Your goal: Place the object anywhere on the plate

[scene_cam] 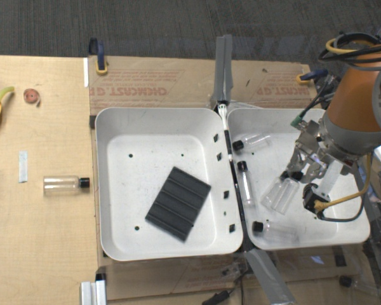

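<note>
Bottle, near: a clear bottle [286, 229] lies along the right bin's [362, 234] near wall, long axis 3 to 9 o'clock, black cap at 9; its body is faint against the white.
Plate: a dark ribbed plate [178, 203] lies flat in the left bin [105, 170], long axis about 1 to 7 o'clock.
Bottle under jaws: a clear bottle [280, 194] lies in the right bin, long axis about 1 to 7 o'clock; its upper end runs under the jaws [303, 173], so its cap is hidden.
Jaws: low over that bottle's upper end; cannot tell how far open they are, or whether they grip or merely touch it.
Divider bottle: a thin bottle [244, 182] lies beside the divider, axis 12 to 6.
Far bottle: one more [251, 143] lies at the bin's far-left corner, cap at 9.
Desk: another bottle [65, 183] lies on the desk [38, 246], left of the bins, cap at 3.
</note>
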Robot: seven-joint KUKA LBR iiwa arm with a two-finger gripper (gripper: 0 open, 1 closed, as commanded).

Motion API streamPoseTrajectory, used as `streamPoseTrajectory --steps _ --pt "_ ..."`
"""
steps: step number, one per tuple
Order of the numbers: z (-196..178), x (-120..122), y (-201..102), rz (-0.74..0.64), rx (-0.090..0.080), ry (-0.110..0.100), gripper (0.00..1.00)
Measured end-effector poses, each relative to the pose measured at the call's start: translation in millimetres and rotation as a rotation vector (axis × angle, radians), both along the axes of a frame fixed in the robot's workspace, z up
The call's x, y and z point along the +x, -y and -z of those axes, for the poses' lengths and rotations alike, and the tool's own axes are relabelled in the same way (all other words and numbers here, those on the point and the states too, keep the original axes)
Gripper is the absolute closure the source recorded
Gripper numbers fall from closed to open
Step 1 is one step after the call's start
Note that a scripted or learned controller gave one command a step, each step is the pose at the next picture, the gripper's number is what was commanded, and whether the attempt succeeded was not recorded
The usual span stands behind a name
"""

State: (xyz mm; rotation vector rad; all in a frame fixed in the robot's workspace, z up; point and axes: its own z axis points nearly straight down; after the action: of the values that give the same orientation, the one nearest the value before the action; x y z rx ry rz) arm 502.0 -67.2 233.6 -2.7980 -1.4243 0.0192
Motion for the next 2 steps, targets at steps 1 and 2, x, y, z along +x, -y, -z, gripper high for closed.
streamPoseTrajectory --steps 1,2 --pt "43.8 -1.6 -137.6 -0.137 0.003 0.005 1.00" --pt "-145.9 36.7 -33.3 -0.061 0.002 0.007 1.00"
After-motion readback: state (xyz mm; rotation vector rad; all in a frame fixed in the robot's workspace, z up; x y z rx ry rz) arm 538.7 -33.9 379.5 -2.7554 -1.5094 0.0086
